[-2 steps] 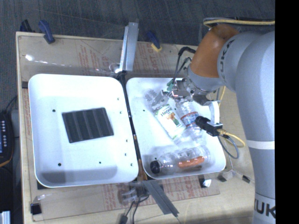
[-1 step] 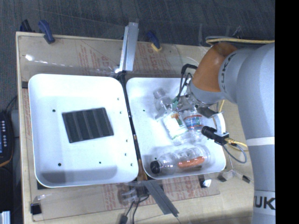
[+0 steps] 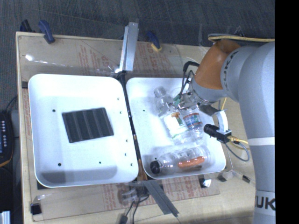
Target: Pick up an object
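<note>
The right bin (image 3: 140, 106) holds several clear plastic bottles. One bottle with a white and green label (image 3: 176, 124) lies in the middle, beside a bottle with a blue and red label (image 3: 192, 121). A crumpled clear bottle (image 3: 161, 99) lies toward the back. A larger clear bottle with a black cap and orange contents (image 3: 180, 161) lies along the front wall. My gripper (image 3: 183, 102) reaches down into the bin just above the labelled bottles, under the orange wrist band (image 3: 212, 69). Its fingertips are lost among the clear plastic.
The left bin (image 3: 42, 125) holds a dark ribbed rectangular pad (image 3: 87, 124). A metal bar (image 3: 129, 45) rises between the bins at the back. Blue clamps (image 3: 46, 31) grip the bench's far edge. The grey arm (image 3: 254, 92) covers the right side.
</note>
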### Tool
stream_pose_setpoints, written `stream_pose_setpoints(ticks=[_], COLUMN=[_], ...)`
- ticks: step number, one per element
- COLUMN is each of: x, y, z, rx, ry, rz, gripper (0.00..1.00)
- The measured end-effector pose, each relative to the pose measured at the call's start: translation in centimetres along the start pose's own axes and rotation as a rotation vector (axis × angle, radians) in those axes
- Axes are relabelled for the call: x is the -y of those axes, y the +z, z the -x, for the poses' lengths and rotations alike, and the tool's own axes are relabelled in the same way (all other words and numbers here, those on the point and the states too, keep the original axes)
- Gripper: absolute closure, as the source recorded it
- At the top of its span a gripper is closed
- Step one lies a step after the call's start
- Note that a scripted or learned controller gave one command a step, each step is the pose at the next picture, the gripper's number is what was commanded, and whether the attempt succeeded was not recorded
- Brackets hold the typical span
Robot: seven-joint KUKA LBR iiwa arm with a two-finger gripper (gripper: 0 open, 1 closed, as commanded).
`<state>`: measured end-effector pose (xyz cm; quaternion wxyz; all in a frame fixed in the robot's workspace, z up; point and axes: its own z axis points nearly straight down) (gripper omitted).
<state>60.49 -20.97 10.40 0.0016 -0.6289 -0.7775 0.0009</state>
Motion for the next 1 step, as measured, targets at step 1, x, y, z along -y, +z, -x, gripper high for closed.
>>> stream_pose_setpoints(ticks=[1], x=[-1.73], y=[-9.56], z=[0.53], rx=[0.002], ry=[-0.116], rz=[0.002], gripper=[1.00])
